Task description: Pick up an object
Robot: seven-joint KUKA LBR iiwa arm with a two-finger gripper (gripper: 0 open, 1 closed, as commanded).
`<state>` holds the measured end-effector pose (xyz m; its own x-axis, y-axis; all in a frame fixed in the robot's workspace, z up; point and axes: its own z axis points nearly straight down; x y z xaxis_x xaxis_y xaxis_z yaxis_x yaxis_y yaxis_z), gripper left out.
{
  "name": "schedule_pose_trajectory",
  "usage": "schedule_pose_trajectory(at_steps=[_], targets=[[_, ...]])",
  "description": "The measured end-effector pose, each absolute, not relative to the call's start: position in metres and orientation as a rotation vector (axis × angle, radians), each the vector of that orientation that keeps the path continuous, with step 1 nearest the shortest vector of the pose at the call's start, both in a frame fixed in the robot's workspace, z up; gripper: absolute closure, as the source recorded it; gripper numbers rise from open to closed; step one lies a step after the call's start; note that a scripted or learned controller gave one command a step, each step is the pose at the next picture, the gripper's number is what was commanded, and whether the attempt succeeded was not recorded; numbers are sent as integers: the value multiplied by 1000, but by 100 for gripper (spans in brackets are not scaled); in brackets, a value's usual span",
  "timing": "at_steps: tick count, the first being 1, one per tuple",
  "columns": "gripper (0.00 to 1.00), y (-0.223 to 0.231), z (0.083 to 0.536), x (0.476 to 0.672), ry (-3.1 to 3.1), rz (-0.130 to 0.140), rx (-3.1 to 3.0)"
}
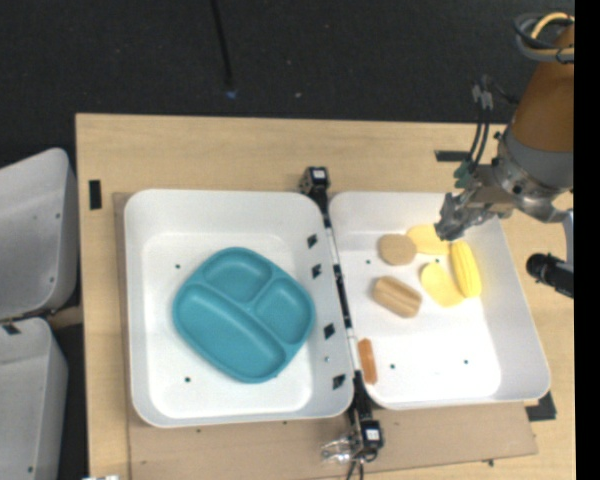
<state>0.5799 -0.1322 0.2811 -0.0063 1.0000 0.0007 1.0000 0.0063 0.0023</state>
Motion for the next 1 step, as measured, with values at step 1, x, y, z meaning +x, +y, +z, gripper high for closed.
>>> schedule_pose_trajectory(at_steps=[1], targets=[[100, -80, 264, 583, 2229, 1, 2214]])
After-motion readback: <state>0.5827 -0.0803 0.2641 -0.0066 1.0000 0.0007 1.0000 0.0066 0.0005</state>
